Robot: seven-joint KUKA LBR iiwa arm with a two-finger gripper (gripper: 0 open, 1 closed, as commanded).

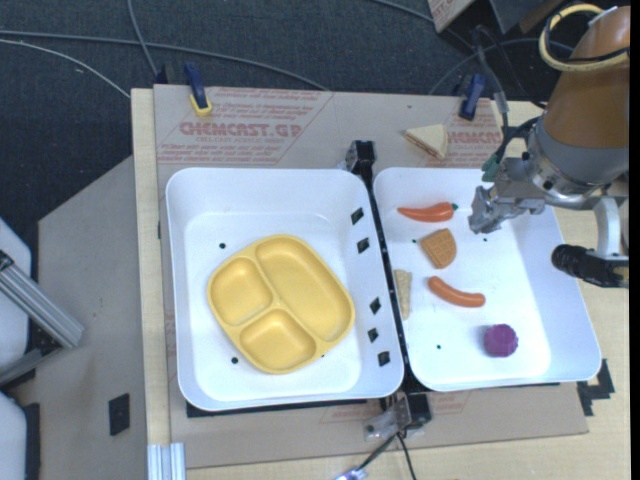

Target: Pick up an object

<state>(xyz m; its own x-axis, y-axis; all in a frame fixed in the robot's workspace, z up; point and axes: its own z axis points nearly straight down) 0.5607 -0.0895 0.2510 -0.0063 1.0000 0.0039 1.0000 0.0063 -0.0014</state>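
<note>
On the worktop two shallow white bins sit side by side. The left bin holds a yellow divided tray with three compartments, lying slightly askew near the middle. The right bin holds the small items: an orange-red chili pepper near the far edge, a tan cracker just in front of it, a sausage nearer the middle, a purple ball-like fruit toward the near right, and a pale wedge against the bin's left wall. A sandwich slice lies on the cardboard beyond the right bin. The arm reaches in from the right, and its pincer hangs over the far part of the right bin, just right of the chili pepper and above the cracker. Nothing is seen held in it, and how far it is open cannot be told from this angle.
</note>
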